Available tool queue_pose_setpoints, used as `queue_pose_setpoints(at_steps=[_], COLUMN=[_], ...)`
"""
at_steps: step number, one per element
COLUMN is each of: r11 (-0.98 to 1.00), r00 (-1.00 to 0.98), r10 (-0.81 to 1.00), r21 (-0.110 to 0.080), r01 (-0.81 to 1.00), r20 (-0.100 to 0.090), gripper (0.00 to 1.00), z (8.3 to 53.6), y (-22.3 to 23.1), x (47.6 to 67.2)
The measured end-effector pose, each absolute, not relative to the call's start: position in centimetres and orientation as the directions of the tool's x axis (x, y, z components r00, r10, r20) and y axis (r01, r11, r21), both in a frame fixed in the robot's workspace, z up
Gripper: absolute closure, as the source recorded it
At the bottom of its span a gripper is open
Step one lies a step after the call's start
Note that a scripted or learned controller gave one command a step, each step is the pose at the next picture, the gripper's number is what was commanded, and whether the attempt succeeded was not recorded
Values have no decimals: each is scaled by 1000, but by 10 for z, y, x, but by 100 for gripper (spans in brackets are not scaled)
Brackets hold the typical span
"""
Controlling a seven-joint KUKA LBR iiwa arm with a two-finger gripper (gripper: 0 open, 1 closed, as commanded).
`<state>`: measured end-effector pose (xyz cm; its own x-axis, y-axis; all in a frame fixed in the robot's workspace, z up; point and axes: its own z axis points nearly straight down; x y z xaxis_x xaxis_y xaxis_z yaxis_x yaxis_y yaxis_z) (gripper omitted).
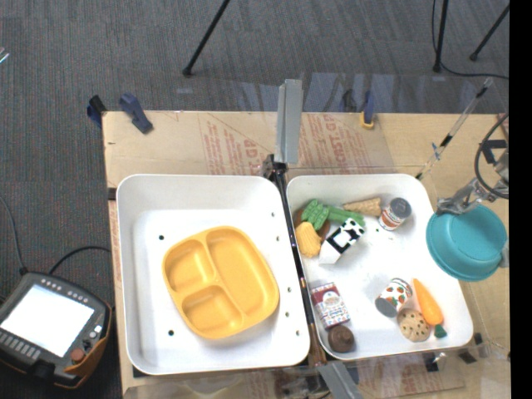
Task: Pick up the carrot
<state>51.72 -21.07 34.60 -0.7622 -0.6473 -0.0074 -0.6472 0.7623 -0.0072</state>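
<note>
Camera view, going big to small: eyeing right bin (378,260), teal bowl (465,241) overhanging its right rim, carrot (428,301) lying by the lower-right wall, touching cookie (413,325), cup (392,296) just beside. Can't tell gripper (486,191) state. Probably risking grabbing cookie too or bumping wall, being packed so tight.

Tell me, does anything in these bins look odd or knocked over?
Mostly a jumble: in the right bin the small cans lie tipped on their sides, and the milk carton lies flat. The carrot rests near the cookie. Nothing looks spilled or broken.
</note>
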Motion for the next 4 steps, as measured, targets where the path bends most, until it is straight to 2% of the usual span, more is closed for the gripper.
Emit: queue_pose_setpoints(at_steps=[1, 2, 3, 4], r11=[672, 423, 213, 251], r00=[-672, -423, -213, -251], r10=[-740, -906, -977, -968], r21=[-11, 4, 9, -4], r01=[-740, -906, -977, -968], r20=[-7, -5, -7, -4], gripper=[100, 100, 100, 100], z=[493, 451, 333, 418], y=[-212, -212, -210, -211], x=[506, 486, 477, 557])
